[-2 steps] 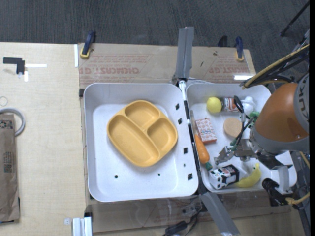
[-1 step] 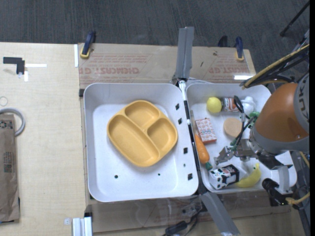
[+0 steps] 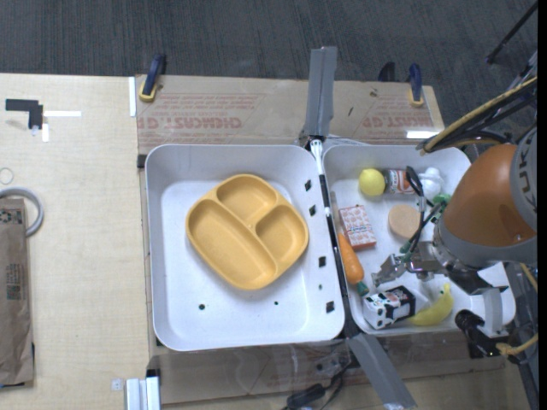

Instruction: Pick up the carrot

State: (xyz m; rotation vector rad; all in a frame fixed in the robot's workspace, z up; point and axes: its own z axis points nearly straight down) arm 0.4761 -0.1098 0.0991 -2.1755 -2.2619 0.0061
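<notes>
Carrot: the long orange carrot (image 3: 349,260) lies along the right white bin's (image 3: 335,196) left wall, beside a red box (image 3: 356,227)
Gripper: metal gripper (image 3: 389,271) just right of it; fingers spread, grasping nothing

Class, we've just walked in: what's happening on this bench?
A robot arm reaches into the right bin, its hand low among the toys, just right of the carrot lying along the bin's left wall. Nothing is visibly held. The left bin holds a yellow divided plate.
</notes>
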